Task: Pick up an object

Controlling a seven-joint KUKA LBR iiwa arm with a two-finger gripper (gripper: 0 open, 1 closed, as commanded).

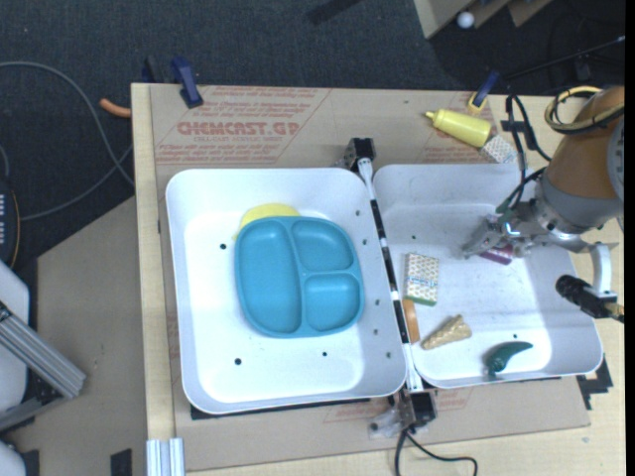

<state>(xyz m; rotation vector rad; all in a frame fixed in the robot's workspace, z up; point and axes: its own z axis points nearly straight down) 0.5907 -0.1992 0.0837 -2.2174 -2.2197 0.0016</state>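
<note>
Tool (pixel 493 244) sits low in right white plastic bin (pixel 566 360), finger state can't tell, small magenta object (pixel 499 256) just under it, likely the pick target, grasp unconfirmed.

smooth, glossy blue plastic on the divided plate (pixel 298 274). white bins (pixel 203 345) in smooth plastic with a soft sheen. matt, pale wood-like board for the bench top (pixel 298 127), printed red. glossy yellow plastic on the bottle (pixel 460 125). dull teal finish on the curved toy (pixel 507 356).
</note>
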